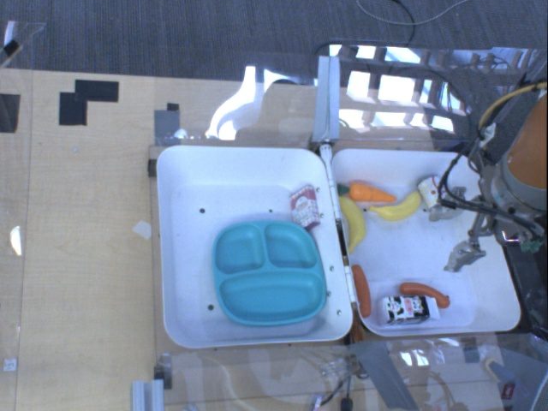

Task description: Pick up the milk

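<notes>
The milk [407, 309] is a small black-and-white carton lying on its side near the front edge of the right bin [505, 315]. My gripper [455, 235] hangs over the right part of that bin, behind the carton and to its right, well apart from it. It is open, with one finger [467, 253] toward the front and the other toward the back, and only bare bin floor shows between them.
An orange-red sausage [424, 294] lies just behind the milk and another [361, 289] lies to its left. A carrot [371, 193] and two bananas [398, 208] sit at the bin's back. The left bin [184, 229] holds a blue divided plate [269, 272] and a small red packet [304, 205].
</notes>
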You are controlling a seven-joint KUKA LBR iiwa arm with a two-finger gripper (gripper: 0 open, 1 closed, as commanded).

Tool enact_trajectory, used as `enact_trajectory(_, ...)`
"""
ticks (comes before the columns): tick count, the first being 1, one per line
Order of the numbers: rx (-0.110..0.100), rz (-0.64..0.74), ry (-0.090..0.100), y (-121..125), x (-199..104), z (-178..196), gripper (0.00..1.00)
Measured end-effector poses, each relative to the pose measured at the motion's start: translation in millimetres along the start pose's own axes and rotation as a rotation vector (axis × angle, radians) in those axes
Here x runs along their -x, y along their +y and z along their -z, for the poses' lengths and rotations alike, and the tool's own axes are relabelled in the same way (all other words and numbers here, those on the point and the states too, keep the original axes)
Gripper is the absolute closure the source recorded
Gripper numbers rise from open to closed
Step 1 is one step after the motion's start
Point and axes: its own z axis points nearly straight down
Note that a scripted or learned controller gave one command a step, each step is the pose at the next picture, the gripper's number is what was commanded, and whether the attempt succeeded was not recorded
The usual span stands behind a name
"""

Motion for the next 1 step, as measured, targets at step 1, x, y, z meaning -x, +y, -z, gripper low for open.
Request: enact_trajectory(1, -0.001, -0.002, -0.011, 1.1, 3.3, 12.3, 1.00)
